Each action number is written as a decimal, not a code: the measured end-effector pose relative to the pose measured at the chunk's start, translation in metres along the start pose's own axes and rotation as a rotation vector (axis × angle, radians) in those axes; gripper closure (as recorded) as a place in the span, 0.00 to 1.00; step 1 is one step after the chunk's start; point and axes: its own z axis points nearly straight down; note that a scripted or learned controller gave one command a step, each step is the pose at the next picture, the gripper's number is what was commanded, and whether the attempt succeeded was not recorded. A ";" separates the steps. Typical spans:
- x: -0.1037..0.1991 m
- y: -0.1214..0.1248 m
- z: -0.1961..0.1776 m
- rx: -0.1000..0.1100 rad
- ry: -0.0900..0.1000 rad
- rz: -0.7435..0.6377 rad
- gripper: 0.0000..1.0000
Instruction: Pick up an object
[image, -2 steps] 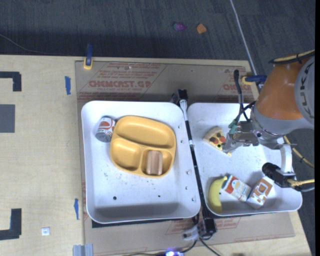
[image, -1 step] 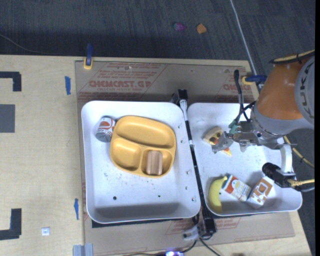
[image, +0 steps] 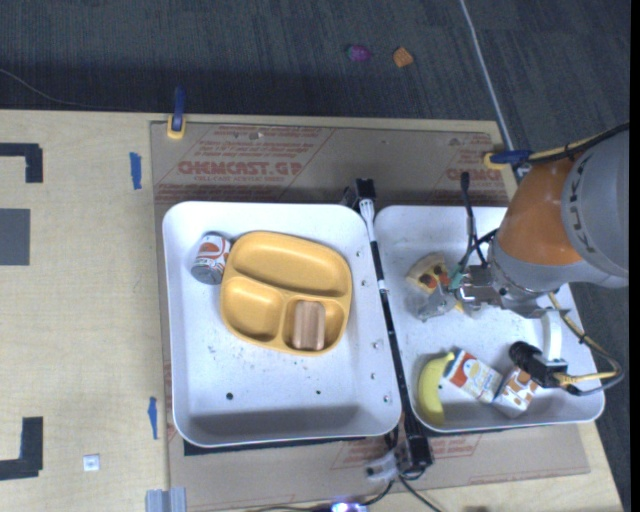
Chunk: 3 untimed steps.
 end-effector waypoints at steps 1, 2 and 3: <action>0.004 -0.074 0.005 -0.015 -0.007 0.001 0.00; -0.001 -0.073 -0.006 -0.023 -0.018 0.007 1.00; 0.122 -0.027 -0.090 0.001 0.001 -0.001 1.00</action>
